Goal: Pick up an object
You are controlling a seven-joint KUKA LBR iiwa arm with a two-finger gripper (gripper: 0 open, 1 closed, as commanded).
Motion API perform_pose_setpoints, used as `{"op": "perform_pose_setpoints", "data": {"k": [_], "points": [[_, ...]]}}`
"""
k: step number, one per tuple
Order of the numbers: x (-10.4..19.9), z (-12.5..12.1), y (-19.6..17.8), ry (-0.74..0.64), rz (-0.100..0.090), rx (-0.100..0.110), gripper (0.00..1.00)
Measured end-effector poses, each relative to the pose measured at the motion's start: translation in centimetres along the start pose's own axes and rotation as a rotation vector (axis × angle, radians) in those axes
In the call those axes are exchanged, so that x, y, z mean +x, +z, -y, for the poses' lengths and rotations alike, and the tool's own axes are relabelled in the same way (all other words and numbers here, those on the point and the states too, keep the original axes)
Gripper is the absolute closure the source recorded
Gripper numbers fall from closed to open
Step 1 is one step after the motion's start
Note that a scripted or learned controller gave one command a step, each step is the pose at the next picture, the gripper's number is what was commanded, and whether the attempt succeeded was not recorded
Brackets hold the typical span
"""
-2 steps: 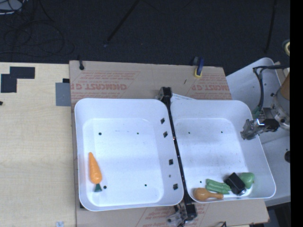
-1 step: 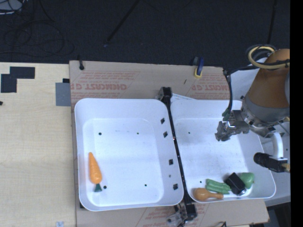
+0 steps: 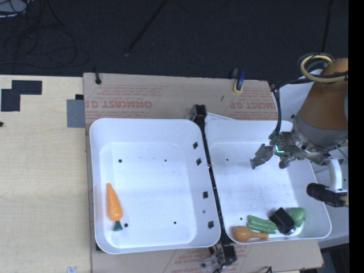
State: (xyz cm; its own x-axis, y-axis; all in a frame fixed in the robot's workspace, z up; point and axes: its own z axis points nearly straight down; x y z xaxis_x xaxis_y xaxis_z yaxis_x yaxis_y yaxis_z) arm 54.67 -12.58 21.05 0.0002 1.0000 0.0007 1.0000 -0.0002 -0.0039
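Orange carrot (image 3: 114, 203) with a dark green stub — lies flat in the left bin (image 3: 145, 131), near-left corner, tip pointing far, stub end near. In the right bin (image 3: 244, 134), near edge, a cluster: orange pear-shaped piece (image 3: 248, 234) leftmost, green pod-like piece (image 3: 261, 224) just beside it, black block (image 3: 282, 220) tilted, touching a light green rounded piece (image 3: 297, 214) — rightmost.

Even, fairly bright light on the white bins (image 3: 148, 131); the background is dark. Shadows are soft, the picture slightly grainy.
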Motion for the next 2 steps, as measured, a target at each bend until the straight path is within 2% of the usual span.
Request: {"op": "perform_pose_setpoints", "data": {"k": [1,2], "points": [[-0.08,0.03,-0.95,0.000,0.000,0.002,1.00],[-0.11,0.04,-0.92,0.002,0.000,0.003,0.00]]}}
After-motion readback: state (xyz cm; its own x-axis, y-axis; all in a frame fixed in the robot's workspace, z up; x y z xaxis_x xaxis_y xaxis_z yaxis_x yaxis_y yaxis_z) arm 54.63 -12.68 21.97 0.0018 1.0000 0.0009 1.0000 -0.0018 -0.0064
